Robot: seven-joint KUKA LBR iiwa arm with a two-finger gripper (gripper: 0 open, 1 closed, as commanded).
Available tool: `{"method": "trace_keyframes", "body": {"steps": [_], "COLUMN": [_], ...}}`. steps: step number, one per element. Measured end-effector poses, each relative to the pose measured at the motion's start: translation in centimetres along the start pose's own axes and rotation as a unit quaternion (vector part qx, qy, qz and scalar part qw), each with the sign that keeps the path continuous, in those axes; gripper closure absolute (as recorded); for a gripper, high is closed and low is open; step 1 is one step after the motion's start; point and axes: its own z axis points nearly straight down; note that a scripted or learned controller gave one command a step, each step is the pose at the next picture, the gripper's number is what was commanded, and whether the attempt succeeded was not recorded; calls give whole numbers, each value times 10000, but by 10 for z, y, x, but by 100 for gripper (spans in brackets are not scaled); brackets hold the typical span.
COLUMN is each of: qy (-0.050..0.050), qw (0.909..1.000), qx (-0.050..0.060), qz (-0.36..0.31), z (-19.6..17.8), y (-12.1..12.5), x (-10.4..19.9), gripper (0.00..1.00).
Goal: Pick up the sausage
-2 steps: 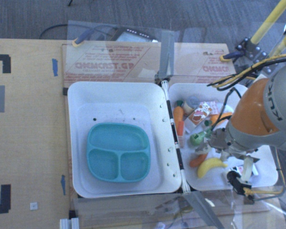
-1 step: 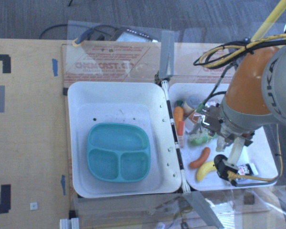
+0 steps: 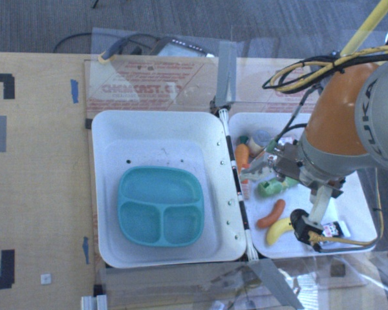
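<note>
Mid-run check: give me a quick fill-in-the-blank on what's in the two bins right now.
1. The teal divided plate lies in the ____ bin.
2. The sausage lies right beside a yellow ____.
3. The plate has ____ compartments.
4. The carrot is colored ____.

Missing words: left; banana; three; orange.

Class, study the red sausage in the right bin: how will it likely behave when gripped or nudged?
The sausage looks smooth and rounded, so it may roll or slip. It seems small, probably light. Lying beside the banana, it could nudge that when pushed.
</note>
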Motion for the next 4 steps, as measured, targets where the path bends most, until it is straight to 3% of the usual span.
{"method": "trace_keyframes", "body": {"steps": [1,2,3,4], "qy": [-2,-4,-11,-4], "qw": [9993,9789,9541,9890], "qx": [11,-2,17,11], "qz": [-376,2041,2996,1481], "z": [46,-57,-9,90], "y": [-26,-22,-9,0], "x": [52,44,52,114], "gripper": [0,0,0,0]}}
